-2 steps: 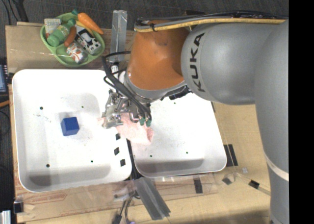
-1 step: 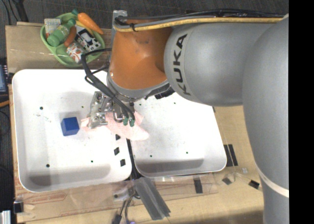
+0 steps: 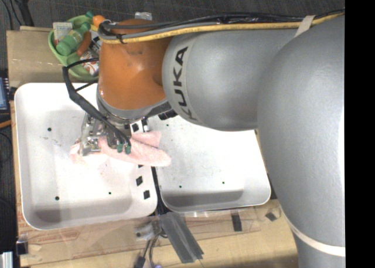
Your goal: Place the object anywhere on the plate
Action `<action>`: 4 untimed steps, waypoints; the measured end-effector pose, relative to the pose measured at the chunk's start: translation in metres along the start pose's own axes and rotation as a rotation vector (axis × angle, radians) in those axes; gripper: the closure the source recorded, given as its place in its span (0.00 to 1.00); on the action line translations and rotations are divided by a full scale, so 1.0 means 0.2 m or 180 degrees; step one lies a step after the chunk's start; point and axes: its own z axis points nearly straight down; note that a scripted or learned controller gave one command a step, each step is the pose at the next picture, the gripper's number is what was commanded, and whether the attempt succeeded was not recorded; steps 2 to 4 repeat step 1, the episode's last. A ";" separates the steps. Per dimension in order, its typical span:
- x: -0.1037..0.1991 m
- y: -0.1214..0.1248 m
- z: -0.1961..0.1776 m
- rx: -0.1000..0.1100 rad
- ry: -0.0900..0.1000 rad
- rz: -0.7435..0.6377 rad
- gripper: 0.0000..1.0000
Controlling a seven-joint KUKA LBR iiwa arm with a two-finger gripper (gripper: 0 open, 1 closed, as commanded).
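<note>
The big grey arm [image 3: 246, 61] is reaching in from three o'clock, its orange band [image 3: 130, 64] hanging over the seam between the two white bins. The gripper [image 3: 98, 138] is pointing down into the left bin [image 3: 35, 161], over toward that bin's three o'clock side. Whether it is clamped on anything or standing apart, I cannot tell from here; the metal wrist hardware and the cables are hiding that part.

A pale pink, flat, plate-like thing [image 3: 149, 152] is lying right under the gripper, stretching from inside the left bin across the rim toward the right bin [image 3: 222, 173], its far end poking out at about four o'clock of the wrist. That looks to me like the plate, though I am guessing from its shape and colour. The object itself I am not making out; if it is there, it is sitting beneath the wrist, out of my sight.

So my reading: the arm is working in the placing stage, hovering low over the plate, either about to let go or just arriving. The next move is calling for a clean drop, so that whatever is carried lands on the pink surface and not on the bin floor beside it.

Up at eleven o'clock a green bowl [image 3: 70, 44] of oddments is sitting on the bench outside the bins.
</note>
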 end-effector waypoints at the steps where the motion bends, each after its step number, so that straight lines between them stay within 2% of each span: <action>1: 0.00 0.00 0.00 -0.0001 -0.0001 0.0001 0.00; 4: 0.00 0.00 0.00 -0.0001 -0.0001 0.0001 0.00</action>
